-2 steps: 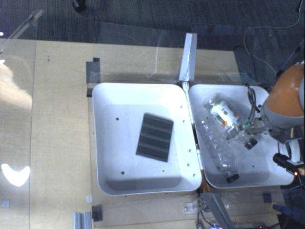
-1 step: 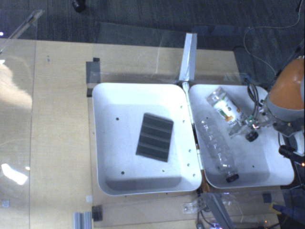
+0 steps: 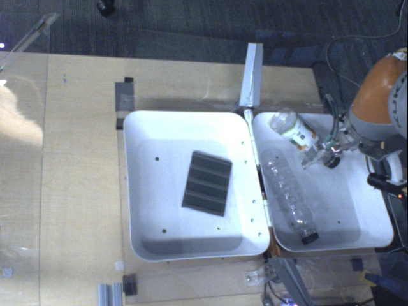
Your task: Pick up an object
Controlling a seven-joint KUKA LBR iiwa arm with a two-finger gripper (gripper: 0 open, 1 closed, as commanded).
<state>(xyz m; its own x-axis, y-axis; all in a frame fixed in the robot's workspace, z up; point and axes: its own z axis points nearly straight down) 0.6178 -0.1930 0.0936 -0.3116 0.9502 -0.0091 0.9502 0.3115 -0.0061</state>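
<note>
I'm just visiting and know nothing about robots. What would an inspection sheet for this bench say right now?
Surface: pale wooden bench bearing a left white bin and a right white bin side by side.
Job's things: dark ribbed pad lying flat in the left bin; clear plastic bottle on its side in the right bin; small clear bottle with a green label at that bin's far corner.
Clutter: nothing seen.
Claw: claw low over the right bin, beside the small bottle; too blurred to judge its grip.
Cables: thin cable looping behind the arm.
Surroundings: dark floor beyond the bench.
</note>
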